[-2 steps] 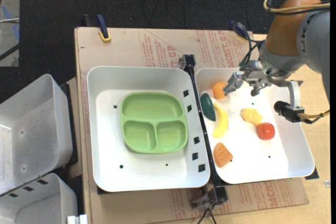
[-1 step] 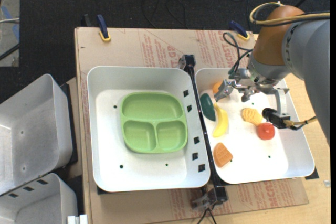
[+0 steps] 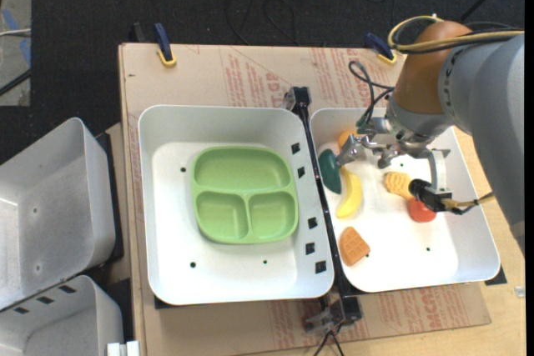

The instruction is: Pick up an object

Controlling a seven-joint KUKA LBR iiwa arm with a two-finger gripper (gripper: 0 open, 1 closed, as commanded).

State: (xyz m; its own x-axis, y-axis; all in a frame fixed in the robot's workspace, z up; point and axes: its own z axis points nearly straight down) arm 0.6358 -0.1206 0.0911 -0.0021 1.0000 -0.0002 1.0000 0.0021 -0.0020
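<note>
Faint red printing runs across the brown board (image 3: 250, 71) under the bins; its letters are too blurred to read.

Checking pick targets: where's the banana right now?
In the right bin, near its left wall: the banana lies just below the dark green toy and above the orange waffle-like piece.

Robotics lab, clamped cardboard bench (image 3: 250, 62), two white bins (image 3: 158, 129), loose cables (image 3: 284, 4) on dark floor

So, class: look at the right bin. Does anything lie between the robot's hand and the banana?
Nothing visible does. The hand hangs over the right bin, and the banana lies just below and to its left in the picture, uncovered. A dark green toy touches the banana's upper end.
</note>
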